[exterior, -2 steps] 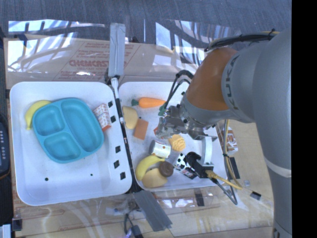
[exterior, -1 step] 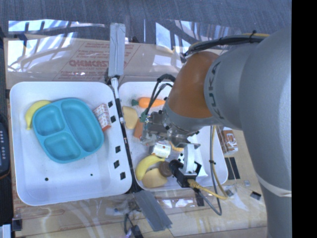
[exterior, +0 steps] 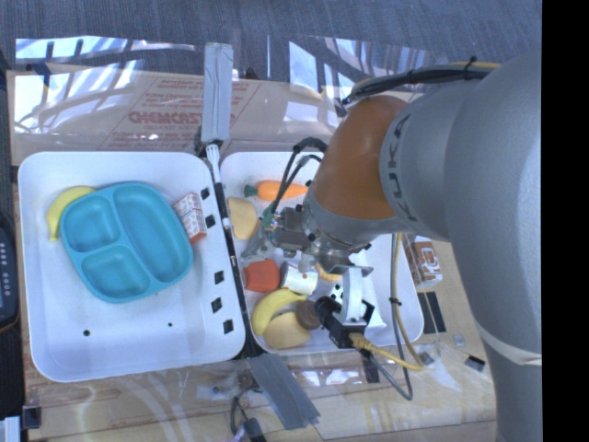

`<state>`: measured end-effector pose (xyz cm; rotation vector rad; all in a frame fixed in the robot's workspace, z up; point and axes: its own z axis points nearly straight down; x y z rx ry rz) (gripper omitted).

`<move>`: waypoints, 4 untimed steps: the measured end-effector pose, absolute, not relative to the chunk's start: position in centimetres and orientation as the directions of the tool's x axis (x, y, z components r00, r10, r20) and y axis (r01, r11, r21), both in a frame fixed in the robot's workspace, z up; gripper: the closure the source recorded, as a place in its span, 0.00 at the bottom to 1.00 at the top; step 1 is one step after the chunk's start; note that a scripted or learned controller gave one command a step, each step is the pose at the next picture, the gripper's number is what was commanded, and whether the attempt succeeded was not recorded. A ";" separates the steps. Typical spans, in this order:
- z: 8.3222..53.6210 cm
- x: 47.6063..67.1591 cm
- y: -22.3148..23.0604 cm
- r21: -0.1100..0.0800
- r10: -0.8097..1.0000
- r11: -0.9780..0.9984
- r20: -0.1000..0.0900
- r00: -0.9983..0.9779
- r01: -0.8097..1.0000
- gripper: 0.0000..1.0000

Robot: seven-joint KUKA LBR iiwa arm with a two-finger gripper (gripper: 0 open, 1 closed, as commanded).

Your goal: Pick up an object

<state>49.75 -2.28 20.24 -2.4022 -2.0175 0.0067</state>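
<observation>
Reaching into right-hand shallow white bin (exterior: 405, 316); end effector (exterior: 308, 270) grip state unreadable, low beside yellow plastic banana (exterior: 272, 305); next: secure grasp.

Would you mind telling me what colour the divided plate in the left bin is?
The divided plate is light blue, clearest in the camera view.

The left bin (exterior: 55, 339) holds a blue divided plate (exterior: 127, 239) with a yellow banana (exterior: 61, 204) at its far left edge and a small red-and-white carton (exterior: 190, 216) against the bin's right wall. In the right bin (exterior: 409, 325), the grey arm with its orange band (exterior: 368, 159) reaches down, its tool (exterior: 317, 267) low among an orange carrot (exterior: 276, 190), a red block (exterior: 261, 275), a second banana (exterior: 269, 306) and a tan round piece (exterior: 287, 331).
</observation>
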 end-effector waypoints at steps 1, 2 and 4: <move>19.1 47.6 -7.5 -0.004 0.991 -0.136 -0.001 0.136 0.991 0.00; 9.5 47.5 -9.2 -0.008 0.996 -0.091 0.001 0.091 0.996 0.00; 9.1 56.6 -10.8 -0.003 0.996 -0.089 0.001 0.089 0.996 0.00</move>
